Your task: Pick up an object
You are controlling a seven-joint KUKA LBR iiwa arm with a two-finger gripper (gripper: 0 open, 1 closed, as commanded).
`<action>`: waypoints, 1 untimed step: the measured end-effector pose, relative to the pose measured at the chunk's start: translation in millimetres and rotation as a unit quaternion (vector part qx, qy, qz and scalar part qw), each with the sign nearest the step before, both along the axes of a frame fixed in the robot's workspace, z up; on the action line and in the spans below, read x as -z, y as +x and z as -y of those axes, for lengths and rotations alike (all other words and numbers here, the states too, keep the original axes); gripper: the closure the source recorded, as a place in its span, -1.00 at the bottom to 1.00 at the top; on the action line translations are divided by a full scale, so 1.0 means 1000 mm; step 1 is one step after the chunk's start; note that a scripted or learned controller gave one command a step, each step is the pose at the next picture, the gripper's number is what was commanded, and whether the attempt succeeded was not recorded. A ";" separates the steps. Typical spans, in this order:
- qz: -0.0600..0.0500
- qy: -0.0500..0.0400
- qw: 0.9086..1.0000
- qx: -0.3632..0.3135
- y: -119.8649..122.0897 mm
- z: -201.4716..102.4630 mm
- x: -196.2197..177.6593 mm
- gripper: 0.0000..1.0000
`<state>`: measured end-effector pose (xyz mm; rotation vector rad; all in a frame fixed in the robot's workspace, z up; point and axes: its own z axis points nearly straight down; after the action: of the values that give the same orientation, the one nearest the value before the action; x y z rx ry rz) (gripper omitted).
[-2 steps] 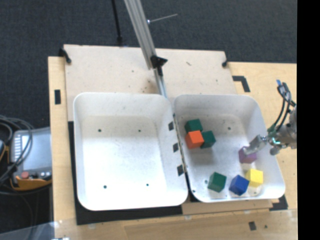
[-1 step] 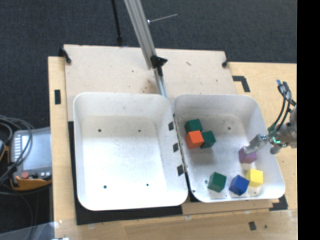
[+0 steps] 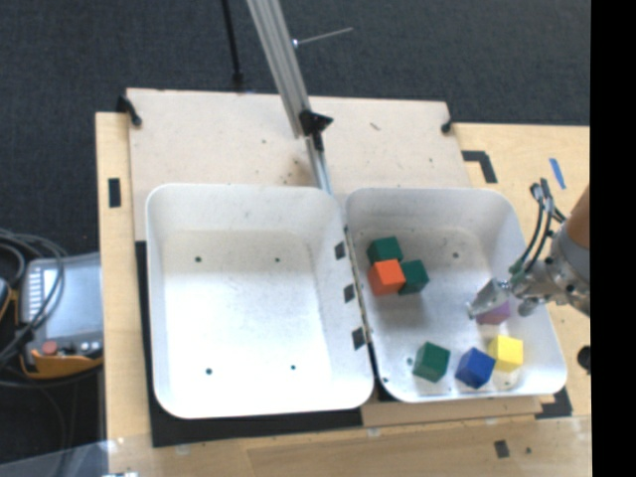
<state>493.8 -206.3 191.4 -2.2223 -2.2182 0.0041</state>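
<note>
Hovering just above the yellow cube (image 3: 508,350), the gripper (image 3: 494,301) seems closed on a purple block (image 3: 494,313); it could be dropped if held weakly.

Even, soft light falls from above me; the two white bins (image 3: 248,296) glare bright and washed out, with faint shadows inside their walls. The dark carpet (image 3: 99,28) stays dim. Everything looks slightly blurred and grainy.

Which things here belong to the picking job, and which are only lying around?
Job:
- two-finger gripper over a small purple block
- orange cube
- three green cubes
- blue cube
- yellow cube
- right white bin

Lying around:
- left white bin
- slanted aluminium rail
- grey control box
</note>
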 end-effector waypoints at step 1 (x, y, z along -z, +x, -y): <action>-0.001 0.000 1.000 0.000 -0.004 -0.001 0.062 -1.00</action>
<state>490.1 -204.8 129.0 -2.2210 -2.2175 0.0051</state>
